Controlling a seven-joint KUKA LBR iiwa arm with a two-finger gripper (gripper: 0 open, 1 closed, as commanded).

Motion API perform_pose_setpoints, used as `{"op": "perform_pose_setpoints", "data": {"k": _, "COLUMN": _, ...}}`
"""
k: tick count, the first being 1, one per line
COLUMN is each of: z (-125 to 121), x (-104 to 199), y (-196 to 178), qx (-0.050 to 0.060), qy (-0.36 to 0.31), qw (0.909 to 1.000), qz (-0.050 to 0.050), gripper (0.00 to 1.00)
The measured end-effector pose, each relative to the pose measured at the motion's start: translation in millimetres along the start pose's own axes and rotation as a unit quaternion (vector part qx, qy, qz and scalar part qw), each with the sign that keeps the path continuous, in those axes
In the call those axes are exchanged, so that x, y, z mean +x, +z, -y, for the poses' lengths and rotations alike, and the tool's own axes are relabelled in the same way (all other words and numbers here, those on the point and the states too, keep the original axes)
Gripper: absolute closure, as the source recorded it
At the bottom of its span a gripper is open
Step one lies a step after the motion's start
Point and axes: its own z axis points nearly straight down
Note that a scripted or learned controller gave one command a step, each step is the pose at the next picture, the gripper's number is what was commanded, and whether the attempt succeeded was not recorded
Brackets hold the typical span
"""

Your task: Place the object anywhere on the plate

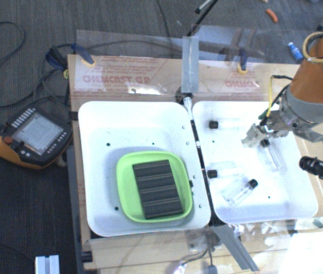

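While over the right bin (298,201), gripper (259,135) grips nothing visible.

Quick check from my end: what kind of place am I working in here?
Most likely a robotics lab test bench. Two white bins sit side by side, a teach pendant lies on the dark carpet with loose cables, and the arm's gripper hangs over the right bin.

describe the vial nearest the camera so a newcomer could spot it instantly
Start at the right bin, the one beside the bin with the green plate. Look toward its near edge: a clear vial lies flat there. Unlike its neighbours, its black cap points up-right.
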Motion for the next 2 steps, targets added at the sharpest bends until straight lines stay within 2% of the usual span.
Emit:
{"op": "perform_pose_setpoints", "data": {"k": 1, "z": 0, "x": 0, "y": 0, "qx": 0.000, "qy": 0.000, "qw": 1.0000, "qz": 0.000, "gripper": 0.00}}
{"op": "perform_pose_setpoints", "data": {"k": 2, "z": -14, "x": 18, "y": -47, "qx": 0.000, "qy": 0.039, "qw": 0.9992, "qz": 0.000, "gripper": 0.00}}
